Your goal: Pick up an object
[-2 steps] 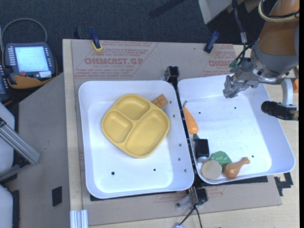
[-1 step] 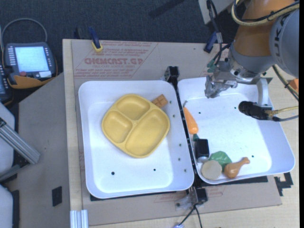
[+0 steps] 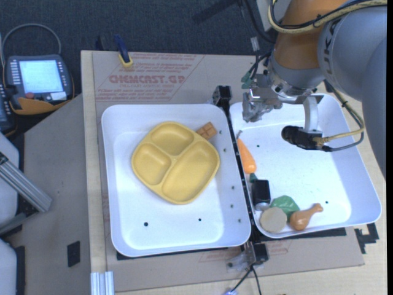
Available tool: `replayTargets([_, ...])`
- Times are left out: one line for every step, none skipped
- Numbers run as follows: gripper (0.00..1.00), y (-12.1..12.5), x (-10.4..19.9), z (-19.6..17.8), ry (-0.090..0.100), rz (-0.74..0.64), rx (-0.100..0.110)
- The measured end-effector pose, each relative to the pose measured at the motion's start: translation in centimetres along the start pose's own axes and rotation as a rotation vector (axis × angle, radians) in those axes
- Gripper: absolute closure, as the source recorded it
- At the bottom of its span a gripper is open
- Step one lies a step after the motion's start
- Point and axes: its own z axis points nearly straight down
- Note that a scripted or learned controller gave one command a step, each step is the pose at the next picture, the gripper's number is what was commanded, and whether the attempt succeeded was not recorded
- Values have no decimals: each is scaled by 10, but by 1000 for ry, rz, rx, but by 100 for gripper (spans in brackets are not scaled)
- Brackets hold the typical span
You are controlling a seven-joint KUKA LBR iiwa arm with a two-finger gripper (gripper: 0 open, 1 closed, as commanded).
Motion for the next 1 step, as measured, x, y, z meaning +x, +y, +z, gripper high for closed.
replayTargets([100,4,60,7,1,-1,0])
